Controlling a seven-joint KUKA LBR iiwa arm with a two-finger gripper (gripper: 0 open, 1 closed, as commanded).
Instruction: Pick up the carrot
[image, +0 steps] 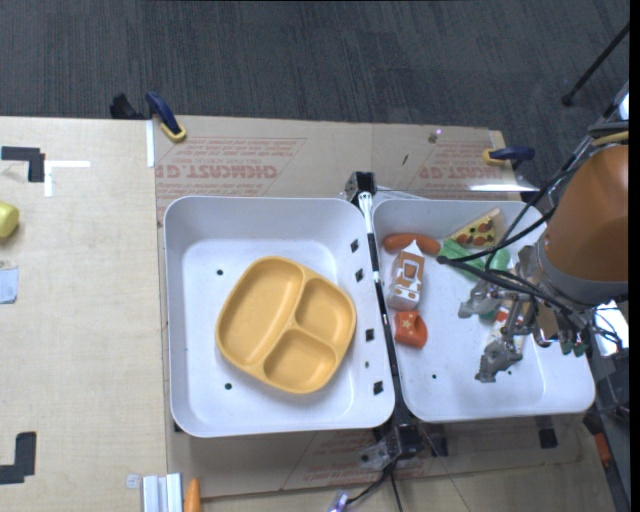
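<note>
**Carrot at the top of the right bin, jaws low in the same bin**

I read mirrored red lettering on the cardboard under the bins, not clearly legible. The gripper hangs over the right bin; I cannot tell how its jaws stand. The carrot lies near that bin's upper left, above a small carton and a red piece. The left bin holds a yellow divided plate.
</note>
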